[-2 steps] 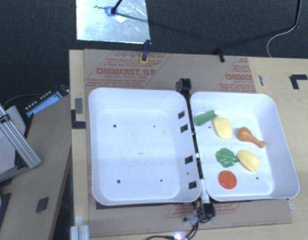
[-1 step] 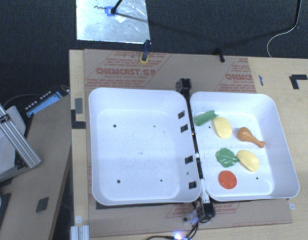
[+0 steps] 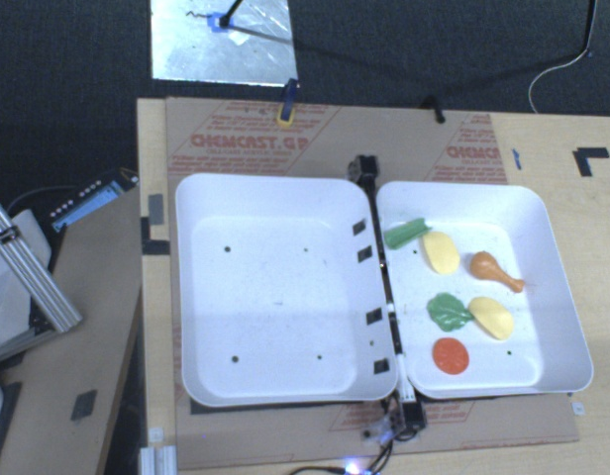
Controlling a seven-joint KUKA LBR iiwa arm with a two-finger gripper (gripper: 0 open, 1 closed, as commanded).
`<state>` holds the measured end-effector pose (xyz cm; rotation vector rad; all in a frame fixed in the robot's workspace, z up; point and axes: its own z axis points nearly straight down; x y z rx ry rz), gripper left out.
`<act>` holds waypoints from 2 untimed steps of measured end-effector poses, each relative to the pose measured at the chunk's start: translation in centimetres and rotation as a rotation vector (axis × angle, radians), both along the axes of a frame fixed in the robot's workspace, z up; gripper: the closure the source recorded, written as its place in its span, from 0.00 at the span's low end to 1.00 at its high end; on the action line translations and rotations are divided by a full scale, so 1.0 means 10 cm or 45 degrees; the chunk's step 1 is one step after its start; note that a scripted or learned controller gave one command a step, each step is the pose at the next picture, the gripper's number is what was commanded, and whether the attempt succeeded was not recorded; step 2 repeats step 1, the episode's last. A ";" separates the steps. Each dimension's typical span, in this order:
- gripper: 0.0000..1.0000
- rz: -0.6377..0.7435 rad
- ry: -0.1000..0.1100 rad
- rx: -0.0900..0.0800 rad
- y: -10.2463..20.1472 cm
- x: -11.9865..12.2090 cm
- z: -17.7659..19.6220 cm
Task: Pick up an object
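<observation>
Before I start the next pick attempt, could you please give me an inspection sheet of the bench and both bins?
Surface: wooden bench with a printed cardboard sheet under two white bins, side by side.
Job's things: all in the right bin: green pod, yellow piece, orange drumstick, green leaf touching a second yellow piece, red disc.
Left bin: small dark marks on its floor.
Clutter: yellow-and-blue clip at the cardboard's far edge; black clips along the bins' joint.
Gripper: nothing seen.
Cables: white cable top right; wires at the near edge.
Surroundings: dark carpet, silver sheet, aluminium frame at left.
</observation>
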<state>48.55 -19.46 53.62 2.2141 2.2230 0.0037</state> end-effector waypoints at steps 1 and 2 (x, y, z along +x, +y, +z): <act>1.00 -0.002 0.019 0.006 0.23 0.01 -2.20; 1.00 -0.002 0.019 0.006 0.23 0.01 -2.20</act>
